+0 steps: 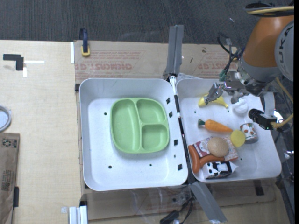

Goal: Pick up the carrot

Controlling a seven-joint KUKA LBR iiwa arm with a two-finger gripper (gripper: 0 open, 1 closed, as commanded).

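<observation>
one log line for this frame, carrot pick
gripper: above banana, right bin | carrot: lying in right bin, untouched | green tray: left bin

A pale wooden bench point(37, 125) fills the scene under even light. Beyond the bench's far edge lies dark grey carpet point(117, 8). A brown cardboard sheet point(126, 59) covers its middle.

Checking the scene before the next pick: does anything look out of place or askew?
Nothing stands out. The carrot lies flat in the right bin among other toy food, the green divided plate sits level in the left bin, and the gripper hovers by the banana.
</observation>
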